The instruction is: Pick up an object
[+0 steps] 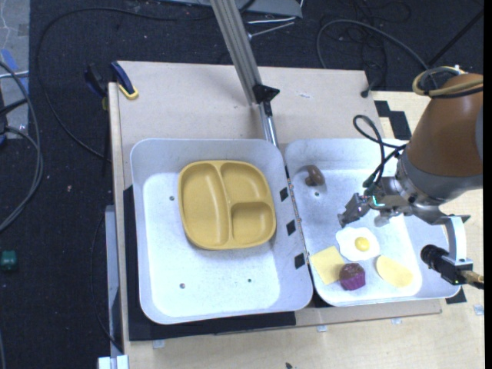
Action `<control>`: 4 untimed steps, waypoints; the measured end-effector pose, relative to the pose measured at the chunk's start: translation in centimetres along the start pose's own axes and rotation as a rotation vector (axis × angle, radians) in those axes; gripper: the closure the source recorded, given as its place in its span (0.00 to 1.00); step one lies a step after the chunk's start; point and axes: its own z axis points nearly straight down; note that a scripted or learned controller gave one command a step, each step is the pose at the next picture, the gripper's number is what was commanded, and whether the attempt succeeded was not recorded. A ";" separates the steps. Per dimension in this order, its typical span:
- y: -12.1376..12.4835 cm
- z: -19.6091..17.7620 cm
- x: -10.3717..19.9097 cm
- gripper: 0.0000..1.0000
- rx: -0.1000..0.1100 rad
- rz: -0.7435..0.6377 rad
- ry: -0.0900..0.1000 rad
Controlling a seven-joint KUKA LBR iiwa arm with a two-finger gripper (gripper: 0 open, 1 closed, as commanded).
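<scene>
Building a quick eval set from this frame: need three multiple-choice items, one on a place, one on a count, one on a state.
1. Where does the yellow divided plate lie?
A. left bin
B. right bin
C. bare bench

2. How many compartments does the plate have?
A. two
B. three
C. five

3. How does the gripper stand to the toy fried egg?
A. it holds the egg lifted
B. it hangs just above the egg's far-left edge, egg lying flat
C. it is over the left bin

Key: 1 A, the plate sits mid left bin; 2 B, ridges mark off three wells; 3 B, the egg lies flat on the bin floor.
</scene>
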 end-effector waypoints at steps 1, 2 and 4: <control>0.1 -0.1 0.0 0.00 -0.003 0.000 0.000; -1.0 5.4 0.1 0.00 0.001 0.004 0.000; -1.1 12.5 0.2 0.00 -0.007 0.004 -0.002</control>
